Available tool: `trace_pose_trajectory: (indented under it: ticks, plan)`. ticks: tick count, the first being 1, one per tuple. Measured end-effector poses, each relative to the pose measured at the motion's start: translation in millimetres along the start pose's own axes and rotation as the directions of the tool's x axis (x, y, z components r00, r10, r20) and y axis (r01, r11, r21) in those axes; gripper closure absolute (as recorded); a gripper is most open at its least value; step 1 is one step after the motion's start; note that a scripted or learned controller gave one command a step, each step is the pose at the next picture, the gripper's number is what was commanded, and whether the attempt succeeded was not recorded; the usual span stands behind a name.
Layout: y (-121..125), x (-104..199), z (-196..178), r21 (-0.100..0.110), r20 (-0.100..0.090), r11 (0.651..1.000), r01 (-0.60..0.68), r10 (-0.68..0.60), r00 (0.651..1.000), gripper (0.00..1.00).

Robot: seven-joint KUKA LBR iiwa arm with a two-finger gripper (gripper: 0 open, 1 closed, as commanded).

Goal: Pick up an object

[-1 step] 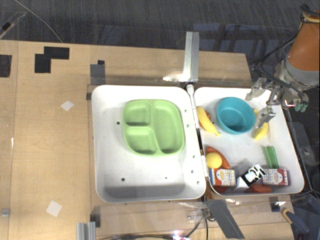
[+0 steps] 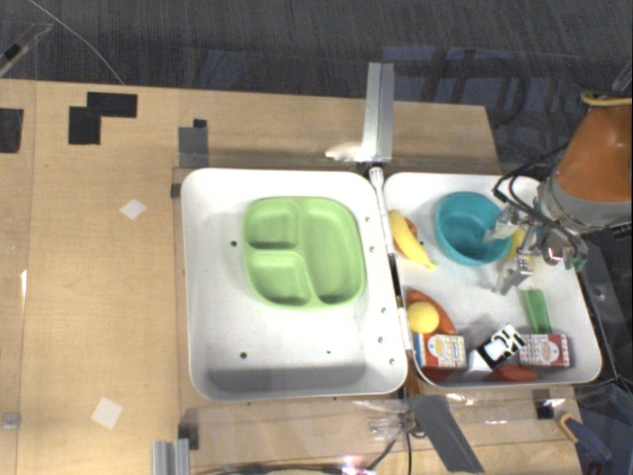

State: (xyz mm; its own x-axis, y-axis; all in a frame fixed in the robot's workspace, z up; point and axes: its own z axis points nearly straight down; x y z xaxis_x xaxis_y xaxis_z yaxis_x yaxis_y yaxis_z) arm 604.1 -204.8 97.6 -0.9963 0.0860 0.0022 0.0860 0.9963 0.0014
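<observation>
A glossy teal bowl [image 2: 472,228], round and smooth, is seen in the right bin [image 2: 591,359]. The gripper [image 2: 510,255] is angled down beside its rim; its grasp cannot be told.

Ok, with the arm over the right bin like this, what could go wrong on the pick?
1. The gripper sits at the rim of the teal bowl; closing here may only nudge or tip it.
2. The green block lies just below, and a descent could knock it.
3. The cartons, yellow ball and banana are crowded, so a grab there might catch two things.
</observation>
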Motion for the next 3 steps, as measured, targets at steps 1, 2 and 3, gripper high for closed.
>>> trace_pose_trajectory:
  ticks: [1,2,3]
  plan:
    - [39.5,-14.6,7.1,0.002,0.016,1.0,-0.01,0.01,1.0,0.0]
    - [126.2,-15.9,7.3,-0.002,0.015,1.0,-0.003,0.003,1.0,0.0]
    - [47.8,-34.9,-59.0,0.005,0.01,0.999,0.039,-0.039,0.999,0.0]
